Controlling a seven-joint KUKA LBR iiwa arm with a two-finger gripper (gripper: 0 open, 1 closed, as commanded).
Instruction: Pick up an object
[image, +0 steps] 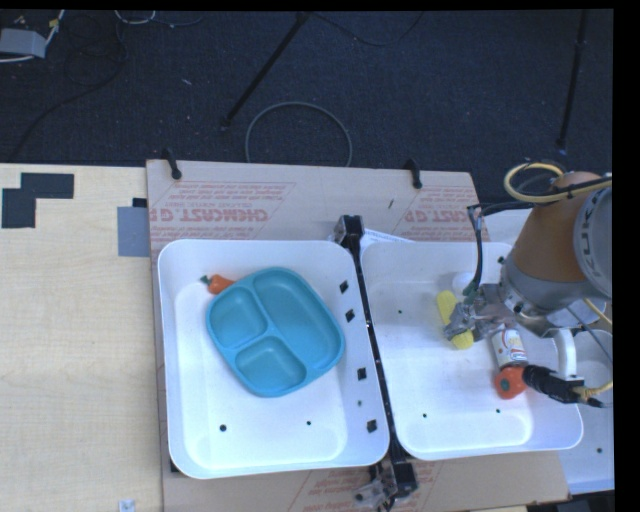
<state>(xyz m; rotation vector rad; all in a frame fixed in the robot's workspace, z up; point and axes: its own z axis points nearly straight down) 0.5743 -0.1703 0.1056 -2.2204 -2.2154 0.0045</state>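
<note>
Arm comes in from the right, gripper (466, 322) low in the right bin (430, 420), right at the yellow object (450, 312). Can't tell how the pincer is set; the metal parts blur together there, and nothing confirms a hold.

Candidates in that bin: the yellow object, left of the wrist and touching or just beside the gripper tip, and a small bottle with an orange cap (509, 362) just near-right of it.

Left bin (190, 440) has a blue divided plate (274, 330) and a small orange thing (216, 284) tucked at the plate's far-left edge.

My read: go for the yellow one.

- Centre over it before closing.
- Keep off the bottle.
- Lift straight up.
- Check it's actually between the tips before calling success.
</note>
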